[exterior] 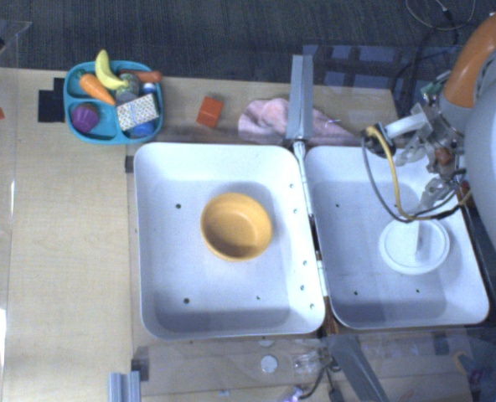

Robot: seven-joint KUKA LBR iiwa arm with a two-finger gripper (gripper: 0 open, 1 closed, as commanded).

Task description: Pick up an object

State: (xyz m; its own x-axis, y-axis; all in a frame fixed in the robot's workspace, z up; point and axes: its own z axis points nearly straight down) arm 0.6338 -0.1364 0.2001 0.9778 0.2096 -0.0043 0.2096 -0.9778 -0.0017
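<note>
Now the gripper (432,193) is hanging over the right bin (357,300), above a white plate (399,254) by that bin's right edge; its grasp, I cannot tell. A yellow bowl (236,225) is sitting mid left bin (168,291).

The two bins (164,249) are white, and the left one holds a mustard-yellow bowl (236,225). A white plate (413,246) lies in the right bin. The worktop (55,266) is pale wood. A blue tray (112,101) holds a yellow banana (106,71), an orange carrot (96,88) and a purple piece (85,116). Nearby sit an orange block (209,111) and a pink cloth (265,117).
</note>
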